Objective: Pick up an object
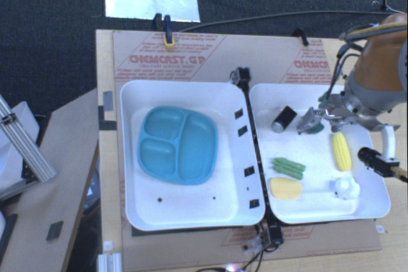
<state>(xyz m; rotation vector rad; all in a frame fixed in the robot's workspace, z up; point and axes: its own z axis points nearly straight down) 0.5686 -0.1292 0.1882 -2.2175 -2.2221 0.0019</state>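
Nearest to you, at the bottom edge of the camera view, a bundle of wires [255, 245] hangs where the two bins meet. Just above it you see the right bin [319, 216], and in its front part lies a yellow lump of toy food [286, 188]. Behind this lump, almost touching it, lies a green bean pod [289, 167]. To the right of them, near the front right corner, you find a small white piece [345, 186]. A corn cob [342, 151] lies lengthwise a little further back, beside the right wall. A black cylinder [284, 118] lies tilted in the back left part of this bin, well apart from the corn.

You see the tool [312, 120] low over the back part of the right bin, between the black cylinder and the corn cob. A dark green thing [313, 129] lies directly under its tip. I cannot tell whether the tool touches it or clamps it, and I cannot tell its state.

In the left bin [185, 216] a blue plate with three compartments [178, 144] lies flat, near the middle. Both bins stand on the counter [191, 60], on a sheet with red printed letters.
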